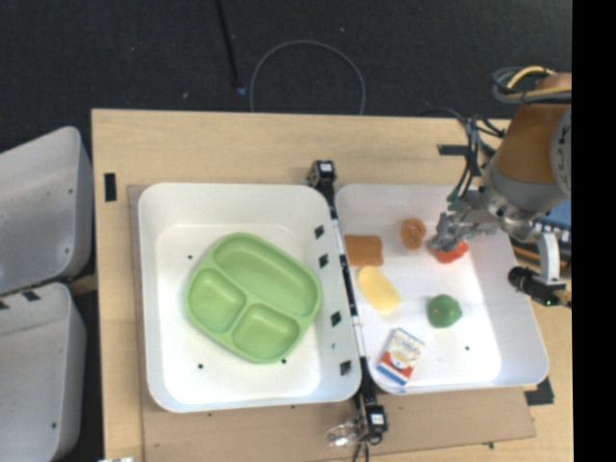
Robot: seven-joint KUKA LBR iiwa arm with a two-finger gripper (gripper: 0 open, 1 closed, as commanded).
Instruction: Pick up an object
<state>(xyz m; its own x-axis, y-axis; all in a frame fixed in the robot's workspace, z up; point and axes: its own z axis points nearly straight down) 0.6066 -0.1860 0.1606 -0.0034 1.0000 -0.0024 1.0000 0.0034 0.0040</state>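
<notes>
My gripper (450, 239) is down in the right bin (491, 354), at its far right part, directly over a small red object (452, 251) whose edge shows beneath it. Just left of it lies a small orange-brown round item (413, 232). A brown block (364, 249) and a yellow lemon-like item (378, 289) lie near the bin's left wall. A green round item (443, 310) sits in the middle, and a white and red carton (399, 357) lies near the front edge.
The left bin (164, 373) holds a green divided plate (252, 296). A divider with black clips (339, 277) separates the two bins. The arm's orange band (529, 142) stands over the bench's right edge.
</notes>
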